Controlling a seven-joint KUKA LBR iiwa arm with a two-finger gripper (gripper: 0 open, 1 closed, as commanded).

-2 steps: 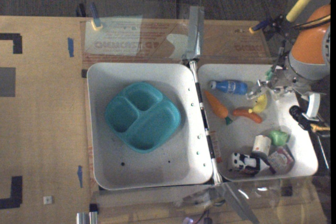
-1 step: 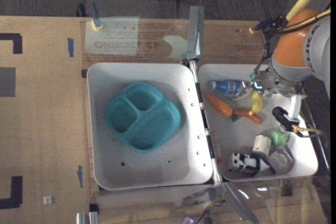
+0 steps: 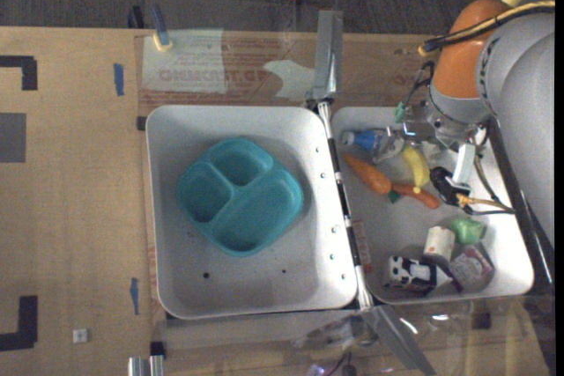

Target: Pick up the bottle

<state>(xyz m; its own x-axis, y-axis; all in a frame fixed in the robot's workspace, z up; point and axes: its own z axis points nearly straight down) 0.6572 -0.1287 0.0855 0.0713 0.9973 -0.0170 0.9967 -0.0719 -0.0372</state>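
The bottle (image 3: 368,140) is clear with a blue cap and lies on its side at the back left of the right bin (image 3: 520,277), cap pointing left. My gripper (image 3: 408,132) hangs low over the back of that bin, right at the bottle's right end, under the orange-banded wrist (image 3: 463,66). The wrist hides where gripper and bottle meet. The bottle still looks to be resting on the bin floor.
Close to the bottle lie two orange carrots (image 3: 367,175) (image 3: 416,193) and a yellow banana (image 3: 414,165). Toward the front sit a green item (image 3: 468,231), a white cup (image 3: 438,242), a black-and-white cow toy (image 3: 411,271) and a pink packet (image 3: 473,267). The left bin (image 3: 167,277) holds a teal divided plate (image 3: 240,195).
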